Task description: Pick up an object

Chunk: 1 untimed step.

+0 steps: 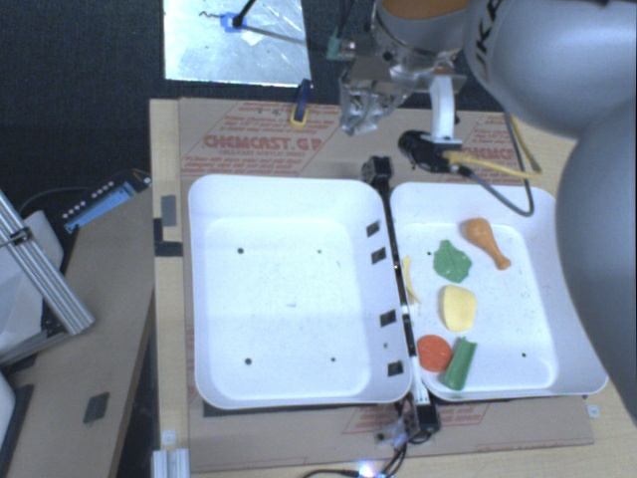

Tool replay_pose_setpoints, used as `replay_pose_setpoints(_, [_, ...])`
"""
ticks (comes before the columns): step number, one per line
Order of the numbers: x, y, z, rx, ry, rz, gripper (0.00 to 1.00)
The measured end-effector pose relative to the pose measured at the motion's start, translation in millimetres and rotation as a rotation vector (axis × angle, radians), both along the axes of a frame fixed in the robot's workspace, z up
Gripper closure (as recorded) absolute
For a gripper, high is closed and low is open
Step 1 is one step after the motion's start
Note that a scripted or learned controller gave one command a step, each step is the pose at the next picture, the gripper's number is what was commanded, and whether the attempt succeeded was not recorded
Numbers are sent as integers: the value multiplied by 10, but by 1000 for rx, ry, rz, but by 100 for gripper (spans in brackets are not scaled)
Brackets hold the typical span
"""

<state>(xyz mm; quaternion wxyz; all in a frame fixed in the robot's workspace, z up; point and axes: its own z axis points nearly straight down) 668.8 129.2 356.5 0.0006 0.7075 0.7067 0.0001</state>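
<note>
The right bin [537,366] holds several toy foods: an orange drumstick [486,239], a green leafy piece [452,262], a pale yellow piece [459,308], a red round piece [434,352] and a green stick [459,363]. A thin yellow strip [407,278] lies by the divider. My gripper [360,115] hangs high above the bench's back edge, behind the bins and nearer the left one, well away from every object. Nothing shows beneath it.
The left bin [289,287] lies beside the right one, with black clips [378,255] along the shared edge. The grey arm [557,78] covers the upper right. A silver sheet [235,26] lies at the back; a yellow cable [493,167] crosses behind the right bin.
</note>
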Motion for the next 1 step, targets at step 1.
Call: replay_pose_setpoints(1, [1,147,766,3,-9,7,100])
